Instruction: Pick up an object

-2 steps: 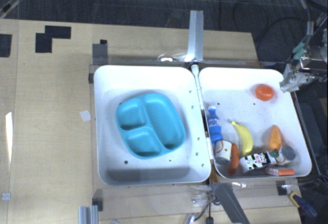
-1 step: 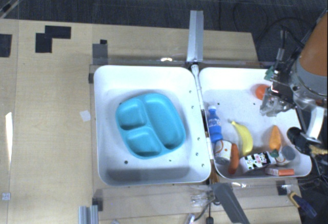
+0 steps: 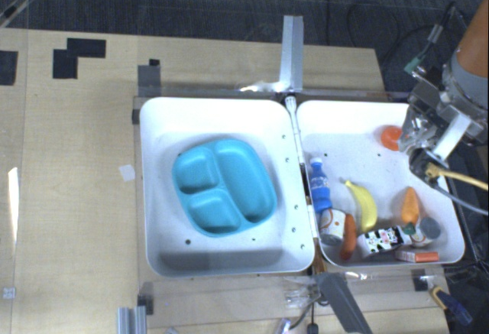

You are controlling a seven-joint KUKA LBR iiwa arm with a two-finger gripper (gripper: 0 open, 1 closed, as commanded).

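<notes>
You have two white bins side by side on the desk [image 3: 76,195]. The left bin [image 3: 153,172] holds a blue divided plate [image 3: 223,186], lying flat near its middle. The right bin [image 3: 344,122] carries all the loose items, crowded toward its near end: a blue-capped bottle [image 3: 318,189] lying along the wall shared with the left bin, a banana [image 3: 364,205] just beside it, an orange carrot-like piece [image 3: 349,235] leaning against a small can [image 3: 331,226], a black-and-white printed box [image 3: 382,239], a small red box [image 3: 417,255] at the near wall, and an orange piece [image 3: 410,205] standing near the right wall. An orange round object [image 3: 391,137] sits apart from the rest, toward the far right corner.

The gripper [image 3: 419,143] hangs over the bin's right edge, just beside that orange round object and above the open floor. You cannot tell from this view whether its fingers are spread or closed; the wrist hardware hides them, and nothing is visibly between them.
</notes>
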